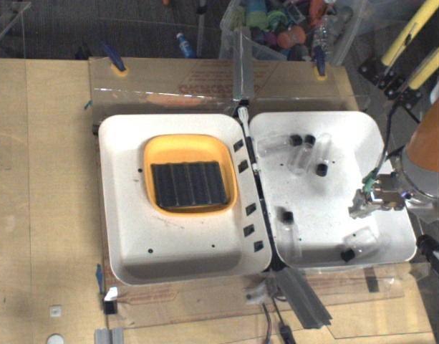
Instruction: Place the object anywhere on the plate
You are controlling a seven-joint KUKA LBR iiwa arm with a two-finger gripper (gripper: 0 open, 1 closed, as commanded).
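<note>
We see the gripper [367, 201] over the right bin's [334, 242] right edge; whether it is spread or pinching, we cannot tell. Clear plastic bottles with black caps [310, 151] lie toward that bin's far side. The orange plate [155, 149] with a dark ribbed insert [189, 185] sits in the left bin [126, 235]. We can read no writing

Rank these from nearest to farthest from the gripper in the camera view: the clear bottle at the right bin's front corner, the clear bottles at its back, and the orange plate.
Measured from the gripper at the right bin's right side:
1. Clear plastic bottle with a black cap, just in front of it, front right corner.
2. Clear black-capped bottles, at the right bin's back.
3. Orange plate with its dark ridged insert, in the left bin.
</note>
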